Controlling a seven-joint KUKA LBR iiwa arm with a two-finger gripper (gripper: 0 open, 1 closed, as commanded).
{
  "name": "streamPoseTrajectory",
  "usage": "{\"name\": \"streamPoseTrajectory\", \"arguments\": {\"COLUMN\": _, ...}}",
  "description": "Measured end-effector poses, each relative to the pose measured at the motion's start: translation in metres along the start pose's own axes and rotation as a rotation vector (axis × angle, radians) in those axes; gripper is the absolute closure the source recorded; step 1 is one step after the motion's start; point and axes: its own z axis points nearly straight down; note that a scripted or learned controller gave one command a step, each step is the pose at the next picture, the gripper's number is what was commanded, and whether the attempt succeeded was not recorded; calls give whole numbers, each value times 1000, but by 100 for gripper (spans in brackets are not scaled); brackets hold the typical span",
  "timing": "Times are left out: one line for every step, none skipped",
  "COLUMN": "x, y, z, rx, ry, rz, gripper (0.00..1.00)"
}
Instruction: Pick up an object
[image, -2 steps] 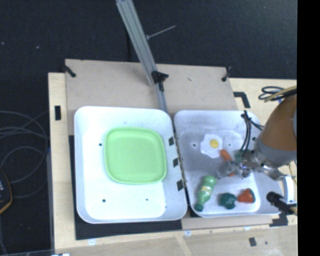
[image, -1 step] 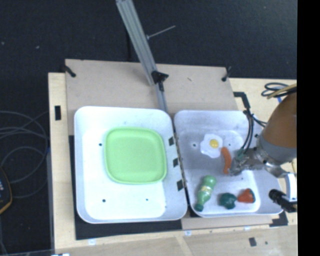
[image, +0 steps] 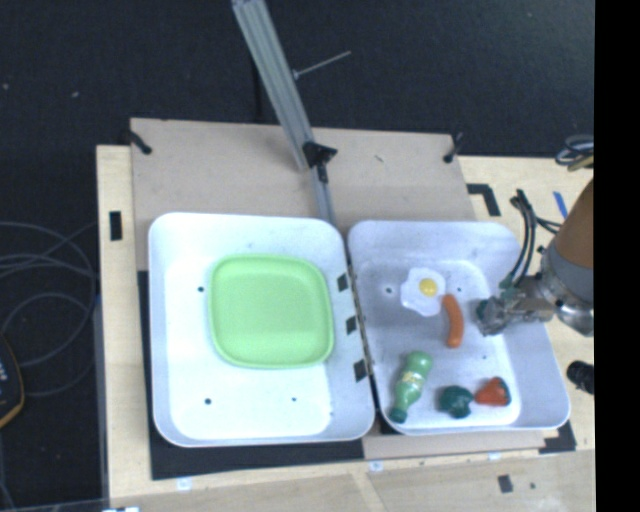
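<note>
Bins: two, shallow and white, side by side; left bin (image: 180, 330), right bin (image: 530, 370).
Plate: one, light green, square with rounded corners (image: 270, 310), flat in the left bin, well apart from the gripper.
Loose objects in the right bin: five.
Fried egg: one, white with a yellow yolk (image: 424, 291), left of the gripper and slightly above.
Sausage: one, orange, slim, rounded at both ends (image: 453, 320), lying nearly straight up and down the view, upper end touching the egg, just beside the gripper on its left.
Bottle: one, green with a pale label (image: 410, 384), tilted, below and left of the gripper.
Dark green piece: one, rounded (image: 455, 401), below the gripper; kind unclear.
Orange-red piece: one, small (image: 491, 393), just beside the dark green piece, right below the gripper.
Gripper: one (image: 490, 315), low over the right bin's right part, reaching in from the right.
Grip state: cannot tell; too blurred to read, nothing seen held.
</note>
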Motion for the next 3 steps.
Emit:
{"name": "streamPoseTrajectory", "arguments": {"x": -1, "y": 1, "z": -53, "rx": 0, "ry": 0, "rz": 0, "gripper": 100}}
{"name": "streamPoseTrajectory", "arguments": {"x": 55, "y": 5, "z": -43, "rx": 5, "ry": 2, "rz": -4, "gripper": 100}}
{"name": "streamPoseTrajectory", "arguments": {"x": 101, "y": 6, "z": -53, "rx": 4, "ry": 3, "rz": -4, "gripper": 100}}
